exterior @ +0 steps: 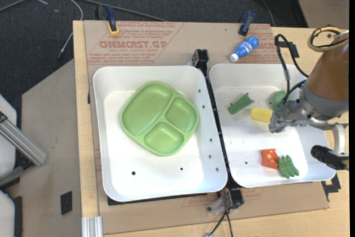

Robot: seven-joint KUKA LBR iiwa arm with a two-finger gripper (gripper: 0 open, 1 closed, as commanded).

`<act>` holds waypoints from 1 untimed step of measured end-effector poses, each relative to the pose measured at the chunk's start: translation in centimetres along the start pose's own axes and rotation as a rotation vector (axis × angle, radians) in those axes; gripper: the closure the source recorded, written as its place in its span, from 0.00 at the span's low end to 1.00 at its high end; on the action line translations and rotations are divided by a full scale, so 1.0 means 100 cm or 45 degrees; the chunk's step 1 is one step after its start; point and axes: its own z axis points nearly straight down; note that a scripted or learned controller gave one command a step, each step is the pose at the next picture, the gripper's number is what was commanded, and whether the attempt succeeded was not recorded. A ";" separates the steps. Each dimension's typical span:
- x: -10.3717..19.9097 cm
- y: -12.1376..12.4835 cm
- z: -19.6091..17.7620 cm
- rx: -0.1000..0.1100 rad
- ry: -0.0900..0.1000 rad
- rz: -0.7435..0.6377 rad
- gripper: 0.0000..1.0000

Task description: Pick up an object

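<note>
Lying in the right bin [244,172], the loose objects are spread across its floor: a yellow piece [260,114] just beside the gripper [275,125], a flat green piece [241,103] to its left, another green item [278,99] partly hidden behind the wrist, and nearer the front rim a red block [269,158] touching a dark green leafy toy [288,166]. The arm [327,83] reaches in from the right with its orange band above the wrist, the gripper lowered close to the bin floor next to the yellow piece; whether it is open or grasping anything cannot be told. The left bin [111,172] holds a light green divided plate [160,117]. A small blue-and-white bottle [244,49] lies on the cardboard behind the bins.
</note>
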 end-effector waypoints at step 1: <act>-0.007 0.006 -0.061 -0.004 -0.001 -0.002 1.00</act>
